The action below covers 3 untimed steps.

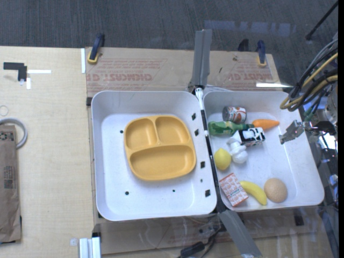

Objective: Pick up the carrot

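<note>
Right bin (301, 195), holding the claw (291, 131): claw poised at the bin's right side, above the floor, nothing seen between its tips; whether it stands open or closed cannot be told. Carrot (266, 124): lying flat, just to the claw's left and slightly beyond it, tip pointing toward the claw, stem end touching the green leafy toy (226, 127); likely the nearest item to the claw, so the approach seems short. Further left of the claw: small can (235, 114), black-and-white toy car (251, 136), white figure (237, 150), lemon (222, 158). Nearer the camera than the claw: egg (276, 190), banana (254, 192), red-and-white carton (233, 189). Left bin (105, 160), well apart to the claw's left: one yellow divided plate (159, 148), compartments bare. Both bins sit side by side on the bench (43, 144).
</note>
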Tool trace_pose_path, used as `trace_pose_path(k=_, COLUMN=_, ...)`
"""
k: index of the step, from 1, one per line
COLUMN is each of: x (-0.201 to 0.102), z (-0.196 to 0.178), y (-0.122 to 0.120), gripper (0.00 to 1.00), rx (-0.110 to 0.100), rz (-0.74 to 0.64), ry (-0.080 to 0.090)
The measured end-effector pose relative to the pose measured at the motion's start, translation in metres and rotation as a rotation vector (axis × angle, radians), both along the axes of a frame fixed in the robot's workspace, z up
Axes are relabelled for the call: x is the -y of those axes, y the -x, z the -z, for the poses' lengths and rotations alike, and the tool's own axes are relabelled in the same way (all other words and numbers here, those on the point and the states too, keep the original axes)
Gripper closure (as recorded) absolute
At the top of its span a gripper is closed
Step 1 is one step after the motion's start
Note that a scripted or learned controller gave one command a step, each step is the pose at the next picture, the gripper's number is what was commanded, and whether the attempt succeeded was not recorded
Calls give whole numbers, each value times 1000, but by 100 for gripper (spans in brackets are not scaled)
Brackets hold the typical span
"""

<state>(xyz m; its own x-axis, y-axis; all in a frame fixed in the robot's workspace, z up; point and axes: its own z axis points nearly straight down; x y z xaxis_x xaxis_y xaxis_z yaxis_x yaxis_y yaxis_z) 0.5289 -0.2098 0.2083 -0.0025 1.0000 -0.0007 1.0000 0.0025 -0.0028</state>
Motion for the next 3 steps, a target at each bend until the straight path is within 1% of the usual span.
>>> trace_pose_path(k=1, x=13, z=-50, y=-16, gripper=0, rx=2, rz=-128, ry=1)
trace_pose_path(k=2, x=13, z=-51, y=10, gripper=0, rx=1, rz=-184, ry=0)
trace_pose_path(k=3, x=12, z=-39, y=-45, gripper=0, rx=2, rz=-266, ry=2)
